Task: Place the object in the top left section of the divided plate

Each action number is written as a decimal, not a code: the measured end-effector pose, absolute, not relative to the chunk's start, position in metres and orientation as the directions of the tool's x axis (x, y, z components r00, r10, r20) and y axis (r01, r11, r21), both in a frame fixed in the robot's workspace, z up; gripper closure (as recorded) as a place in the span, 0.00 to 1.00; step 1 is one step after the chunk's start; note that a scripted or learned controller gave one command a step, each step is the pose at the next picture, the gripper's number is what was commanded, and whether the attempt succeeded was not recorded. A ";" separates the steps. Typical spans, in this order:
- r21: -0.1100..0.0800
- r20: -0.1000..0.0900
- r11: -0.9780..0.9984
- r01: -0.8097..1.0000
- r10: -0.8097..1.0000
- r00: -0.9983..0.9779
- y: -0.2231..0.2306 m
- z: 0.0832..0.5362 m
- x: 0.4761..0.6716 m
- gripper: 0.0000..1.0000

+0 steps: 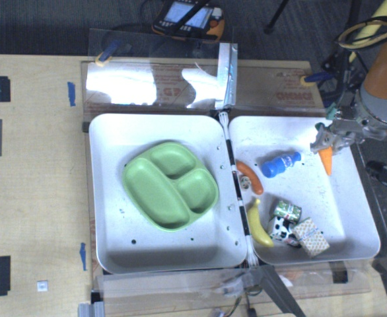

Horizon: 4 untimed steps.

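Looking down on the bench, you see two white bins side by side, with the arm (382, 88) reaching in from the right edge of the view. The left bin (107, 177) holds a green divided plate (170, 185), which lies flat near the bin's middle, turned at a slant. It has three sections: one large section toward the lower left and two smaller ones toward the top and the right. All three sections show bare green.

The gripper (333, 137) sits over the upper right part of the right bin (355, 207), close to its far rim. An orange carrot (326, 162) lies directly at the gripper's lower end, its narrow tip pointing down the view. The carrot's upper end meets the grey metal of the gripper, but you cannot tell from this view whether the jaws are clenched on it or released, nor whether it hangs or rests on the bin floor. The carrot is well apart from the plate, with the wall between the two bins lying between them.

Other things in the right bin: a blue bottle (279, 164) on its side, just left of the carrot; a sausage (249, 177) near the dividing wall; a yellow banana (258, 224) below it; a small can (288, 211), a black and white toy (281, 230) and a checkered packet (310, 236) clustered beside the banana
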<state>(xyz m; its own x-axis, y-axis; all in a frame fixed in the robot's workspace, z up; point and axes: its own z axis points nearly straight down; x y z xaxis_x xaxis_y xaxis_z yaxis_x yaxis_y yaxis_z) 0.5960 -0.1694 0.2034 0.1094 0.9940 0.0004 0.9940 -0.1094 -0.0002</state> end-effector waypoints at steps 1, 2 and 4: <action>0.001 0.001 -0.194 0.981 0.981 0.194 -0.211 0.085 0.605 1.00; -0.002 0.002 -0.303 0.953 0.953 0.303 -0.209 0.085 0.553 1.00; -0.001 0.021 -0.660 0.751 0.751 0.660 -0.197 0.090 0.565 0.00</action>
<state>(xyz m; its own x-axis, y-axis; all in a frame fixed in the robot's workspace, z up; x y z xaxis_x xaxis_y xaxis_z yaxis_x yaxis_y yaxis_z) 0.5649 -0.1971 0.0896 0.6601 0.7509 0.0215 0.7510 -0.6603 -0.0014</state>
